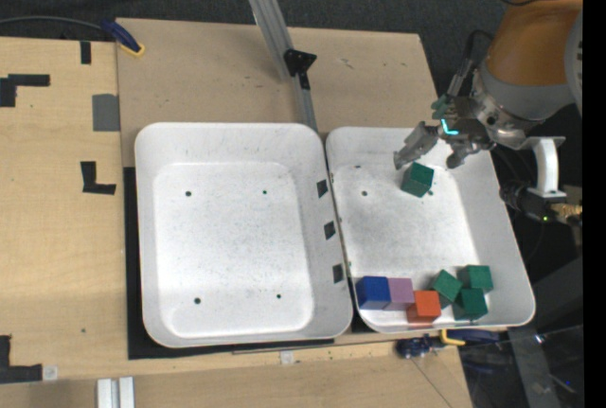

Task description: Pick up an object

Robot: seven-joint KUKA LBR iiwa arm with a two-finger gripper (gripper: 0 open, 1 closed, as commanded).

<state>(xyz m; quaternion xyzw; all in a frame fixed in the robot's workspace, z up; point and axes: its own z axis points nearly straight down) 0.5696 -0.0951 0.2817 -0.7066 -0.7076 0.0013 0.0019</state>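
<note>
A dark green cube [417, 180] lies tilted in the far part of the right bin [379, 226]. My gripper [431, 158] hovers just above and behind it, with its two fingers [413, 149] spread wide apart. The cube sits below the fingertips, nearer the left finger, and neither finger is closed against it. The grey arm with its orange band reaches in from the upper right.
Along the right bin's front wall lie a blue cube [374, 291], a purple one [401, 290], an orange one [426, 304] and three green blocks [471, 302]. The left bin [151, 236] stands alongside. A slanted metal pole [270, 8] crosses the bench behind the bins.
</note>
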